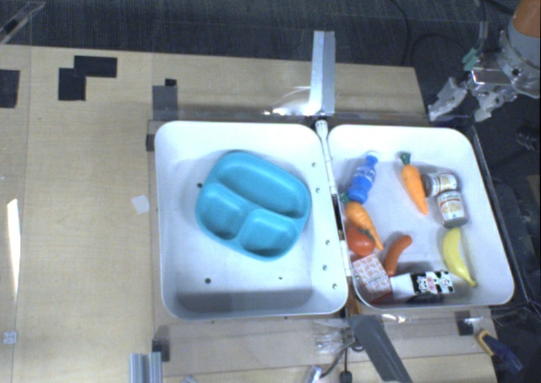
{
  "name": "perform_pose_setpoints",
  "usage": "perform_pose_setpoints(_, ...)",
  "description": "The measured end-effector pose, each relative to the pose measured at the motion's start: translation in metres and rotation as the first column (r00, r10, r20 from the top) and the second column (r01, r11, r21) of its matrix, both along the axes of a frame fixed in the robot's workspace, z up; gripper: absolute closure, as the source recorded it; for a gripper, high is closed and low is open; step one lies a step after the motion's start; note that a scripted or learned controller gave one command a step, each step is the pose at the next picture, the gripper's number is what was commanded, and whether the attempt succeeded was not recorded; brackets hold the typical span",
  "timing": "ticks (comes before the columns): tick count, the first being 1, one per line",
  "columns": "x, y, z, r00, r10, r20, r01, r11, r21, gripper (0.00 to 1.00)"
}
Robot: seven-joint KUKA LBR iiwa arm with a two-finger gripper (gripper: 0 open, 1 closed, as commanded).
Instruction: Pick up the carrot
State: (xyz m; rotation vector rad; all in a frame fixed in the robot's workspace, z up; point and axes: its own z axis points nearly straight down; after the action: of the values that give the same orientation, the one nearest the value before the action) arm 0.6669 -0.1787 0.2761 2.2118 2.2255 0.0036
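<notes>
- In the camera view, at the upper right, we see the tool above the dark floor, beyond the far right corner of the right bin and well apart from everything in it; we cannot tell whether it is parted or closed.
- We find the carrot in the right bin's far half, lying lengthwise with its green top toward the far wall, just beside two small cans on its right.
- We note a blue bottle to the carrot's left, and nearer us an orange vegetable, a red sausage and a banana.
- We see a blue divided tray in the left bin on the bench.
</notes>
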Motion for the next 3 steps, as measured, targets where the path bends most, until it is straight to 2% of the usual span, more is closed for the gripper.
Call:
perform_pose_setpoints(1, 0.003, 0.004, -0.175, 0.999, -0.053, -0.001, 0.053, 0.999, 0.000, 0.00)
perform_pose_setpoints(2, 0.004, 0.005, -0.188, 0.985, -0.175, 0.001, 0.175, 0.985, 0.002, 0.00)
perform_pose_setpoints(3, 0.007, 0.007, -0.175, 0.986, -0.168, 0.009, 0.168, 0.986, 0.000, 1.00)
